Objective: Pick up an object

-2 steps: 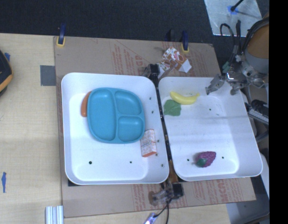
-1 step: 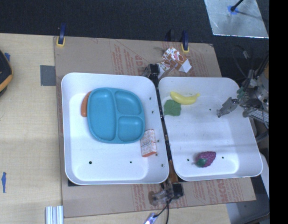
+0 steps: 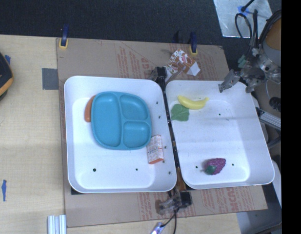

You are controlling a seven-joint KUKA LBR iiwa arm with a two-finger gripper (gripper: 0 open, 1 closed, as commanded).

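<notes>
1. A knobbly purple fruit with a green tip (image 3: 214, 166), plastic-looking, lies near the front edge of the right bin (image 3: 257, 145), a little toward its front left corner.
2. Toward that bin's back left corner a smooth, curved yellow banana (image 3: 192, 102) rests beside a crinkled green leaf shape (image 3: 179, 112); the two look to be touching.
3. The bin itself is shallow, white and glossy, with rounded corners.
4. The gripper (image 3: 228, 83) hangs over the right bin's back right corner, grey metal, and whether its fingers are spread or closed cannot be told.
5. In the left bin (image 3: 74, 145) a matte blue three-compartment plate (image 3: 121, 120) sits mid-bin, partly covering an orange sausage-like piece (image 3: 88, 110) at its left side.
6. A small printed carton (image 3: 155, 149) lies by the left bin's right edge, touching the plate's front right rim.
</notes>
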